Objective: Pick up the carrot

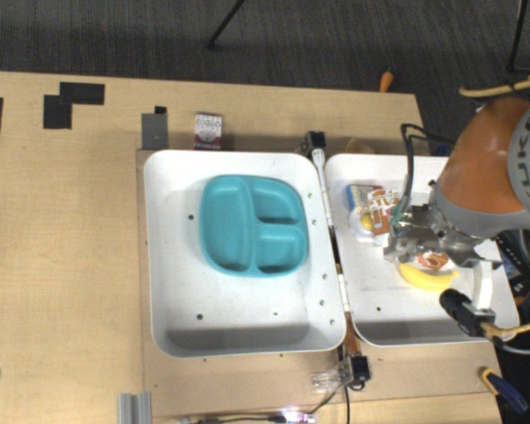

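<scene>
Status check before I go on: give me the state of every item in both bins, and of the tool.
Teal divided plate: flat in the left bin, nothing on it.
Snack packet: lying flat at the back of the right bin.
Banana: lying in the right bin, partly under the arm.
Tool: low over the right bin, beside the banana; grip not discernible.
Carrot: cannot make it out.

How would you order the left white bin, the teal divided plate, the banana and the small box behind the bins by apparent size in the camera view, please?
1. Left white bin, clearly largest.
2. Teal divided plate, lying inside it.
3 and 4. Banana and small box: unsure, since the arm partly covers the banana, and the two look alike in size.
</scene>
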Controlling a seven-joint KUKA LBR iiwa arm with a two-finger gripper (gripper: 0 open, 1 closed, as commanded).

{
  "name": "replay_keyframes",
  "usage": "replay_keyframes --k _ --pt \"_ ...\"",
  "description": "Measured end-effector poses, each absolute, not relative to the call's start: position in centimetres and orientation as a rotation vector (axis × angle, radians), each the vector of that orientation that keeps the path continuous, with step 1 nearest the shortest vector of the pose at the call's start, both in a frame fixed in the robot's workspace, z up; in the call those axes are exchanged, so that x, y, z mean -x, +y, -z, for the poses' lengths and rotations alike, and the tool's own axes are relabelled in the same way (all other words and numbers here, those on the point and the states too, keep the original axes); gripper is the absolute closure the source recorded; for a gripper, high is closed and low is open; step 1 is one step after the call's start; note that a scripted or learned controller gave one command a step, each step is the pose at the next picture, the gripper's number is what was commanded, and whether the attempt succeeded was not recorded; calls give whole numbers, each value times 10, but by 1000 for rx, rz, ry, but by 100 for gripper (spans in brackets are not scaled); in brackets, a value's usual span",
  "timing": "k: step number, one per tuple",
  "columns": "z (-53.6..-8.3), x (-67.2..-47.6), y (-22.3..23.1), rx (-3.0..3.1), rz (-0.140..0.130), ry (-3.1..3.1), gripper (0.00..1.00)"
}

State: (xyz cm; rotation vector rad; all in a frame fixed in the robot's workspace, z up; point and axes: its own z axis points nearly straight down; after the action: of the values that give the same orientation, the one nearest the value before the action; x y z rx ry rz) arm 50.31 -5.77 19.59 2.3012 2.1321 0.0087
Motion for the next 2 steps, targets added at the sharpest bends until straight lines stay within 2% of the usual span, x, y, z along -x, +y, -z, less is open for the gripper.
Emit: replay_keyframes --k 1,2 --pt "-184 -488 -70 -2706 -1 1599 100" --pt "-208 -489 -52 -2953 -4 1076 100"
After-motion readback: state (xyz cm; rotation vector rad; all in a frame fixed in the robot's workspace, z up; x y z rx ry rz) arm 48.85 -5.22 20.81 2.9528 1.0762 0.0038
